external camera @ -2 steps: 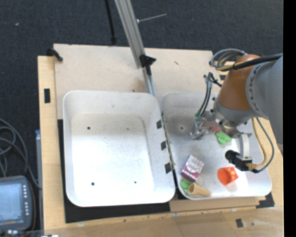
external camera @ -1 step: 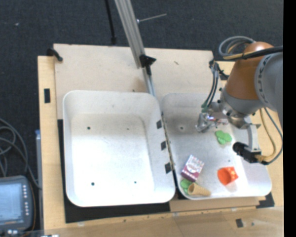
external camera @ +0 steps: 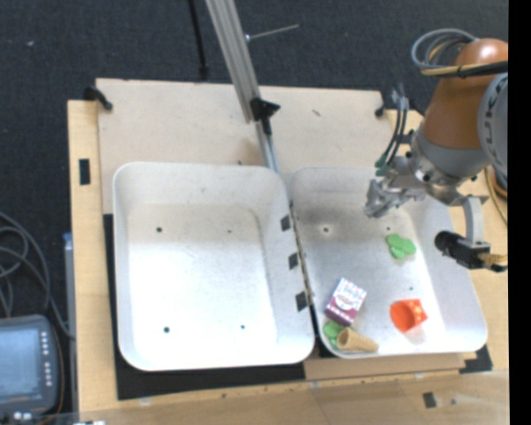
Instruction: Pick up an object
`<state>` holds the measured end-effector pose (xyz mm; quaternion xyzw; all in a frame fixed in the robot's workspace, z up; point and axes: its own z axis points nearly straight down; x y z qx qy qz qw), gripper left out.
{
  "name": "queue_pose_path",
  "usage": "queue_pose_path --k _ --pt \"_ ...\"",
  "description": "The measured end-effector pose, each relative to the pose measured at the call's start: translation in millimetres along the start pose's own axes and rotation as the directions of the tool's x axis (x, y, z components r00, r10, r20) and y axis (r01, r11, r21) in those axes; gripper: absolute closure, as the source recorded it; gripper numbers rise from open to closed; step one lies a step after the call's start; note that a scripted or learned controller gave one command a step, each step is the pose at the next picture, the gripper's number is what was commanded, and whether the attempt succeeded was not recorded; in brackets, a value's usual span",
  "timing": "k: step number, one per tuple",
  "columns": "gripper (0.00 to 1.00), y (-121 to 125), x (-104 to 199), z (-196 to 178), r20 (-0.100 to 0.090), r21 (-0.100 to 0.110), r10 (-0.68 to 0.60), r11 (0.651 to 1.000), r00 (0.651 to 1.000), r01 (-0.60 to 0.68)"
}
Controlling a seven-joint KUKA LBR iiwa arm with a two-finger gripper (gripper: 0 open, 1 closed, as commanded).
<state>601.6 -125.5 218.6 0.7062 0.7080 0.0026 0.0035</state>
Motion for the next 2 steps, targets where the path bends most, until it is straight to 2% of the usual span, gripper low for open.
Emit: queue_pose_path --k 1,2 --pt "1.00 12 -3 -56 0.000 0.000 0.000 1.000 1.000 0.000" --pt "1.00 10 52 -43 -0.001 0.008 -0.002 1.000 1.000 0.002"
